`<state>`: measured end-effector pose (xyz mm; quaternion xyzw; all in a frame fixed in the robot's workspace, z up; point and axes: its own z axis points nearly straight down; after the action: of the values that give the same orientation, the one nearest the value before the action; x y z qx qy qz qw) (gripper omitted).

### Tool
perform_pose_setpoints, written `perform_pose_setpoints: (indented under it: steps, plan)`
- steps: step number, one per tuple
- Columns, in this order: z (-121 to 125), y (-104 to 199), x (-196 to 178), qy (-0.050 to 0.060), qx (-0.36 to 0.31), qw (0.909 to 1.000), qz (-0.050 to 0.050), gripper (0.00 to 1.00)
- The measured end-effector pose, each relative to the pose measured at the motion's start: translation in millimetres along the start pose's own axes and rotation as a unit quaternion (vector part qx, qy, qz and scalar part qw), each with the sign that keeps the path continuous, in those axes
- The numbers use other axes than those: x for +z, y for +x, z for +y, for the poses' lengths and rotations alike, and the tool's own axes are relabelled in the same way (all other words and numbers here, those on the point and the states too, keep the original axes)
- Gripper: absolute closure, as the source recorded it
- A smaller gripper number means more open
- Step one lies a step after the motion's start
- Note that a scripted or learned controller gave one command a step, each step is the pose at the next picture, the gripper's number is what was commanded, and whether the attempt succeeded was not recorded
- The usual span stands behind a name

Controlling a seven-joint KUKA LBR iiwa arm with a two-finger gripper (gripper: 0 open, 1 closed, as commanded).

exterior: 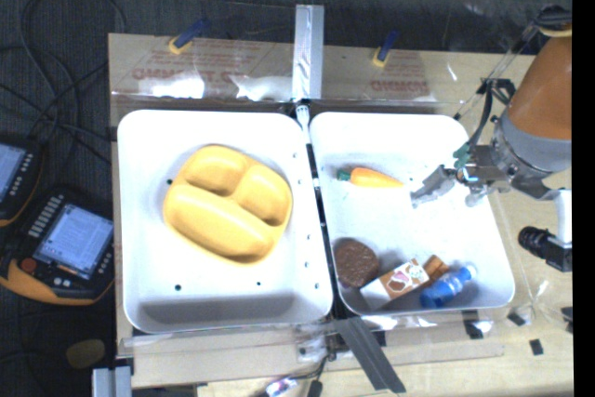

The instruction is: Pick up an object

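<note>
Two white bins [223, 307], claw [446, 183] spread and bare just right of the carrot [374, 178].

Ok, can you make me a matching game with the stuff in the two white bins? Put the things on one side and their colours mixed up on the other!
Things:
1. bread
2. carrot
3. cookie
4. bottle

Colours:
A. blue
B. yellow
C. brown
D. orange

Pairs: 1-B, 2-D, 3-C, 4-A. The bread fills the left bin; the other three lie in the right bin.
</note>
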<state>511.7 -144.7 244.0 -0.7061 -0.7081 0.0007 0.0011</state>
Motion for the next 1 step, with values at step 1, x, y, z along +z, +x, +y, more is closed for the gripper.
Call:
perform_pose_setpoints:
  steps: [1]
  plan:
    - [81.5, 23.9, 23.5, 0.000, 0.008, 1.0000, 0.000, 0.00]
